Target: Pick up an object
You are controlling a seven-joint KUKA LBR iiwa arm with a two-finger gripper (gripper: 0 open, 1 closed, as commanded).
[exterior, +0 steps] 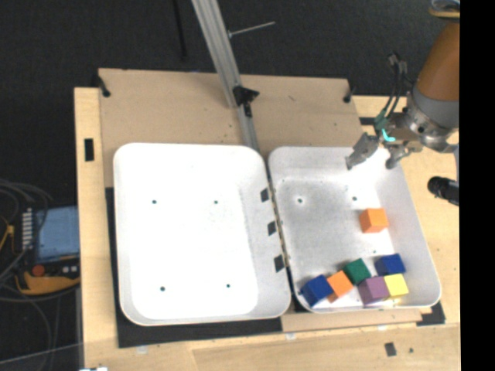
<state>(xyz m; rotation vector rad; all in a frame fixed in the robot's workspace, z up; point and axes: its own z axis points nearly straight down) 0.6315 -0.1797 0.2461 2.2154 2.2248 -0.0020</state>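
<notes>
Above the right bin's (414,230) far corner, jaws spread, empty gripper (379,154)

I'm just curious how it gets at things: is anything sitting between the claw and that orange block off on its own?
Nothing visible does. The gripper hangs over the far part of the right bin, and only bare bin floor lies between it and the lone orange block. The other blocks are clustered at the near edge, beyond it.

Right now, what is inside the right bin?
The right bin holds seven blocks: a lone orange block, then a near-corner cluster: blue, orange, green, purple, yellow, blue. The gripper hovers over its far edge.
</notes>
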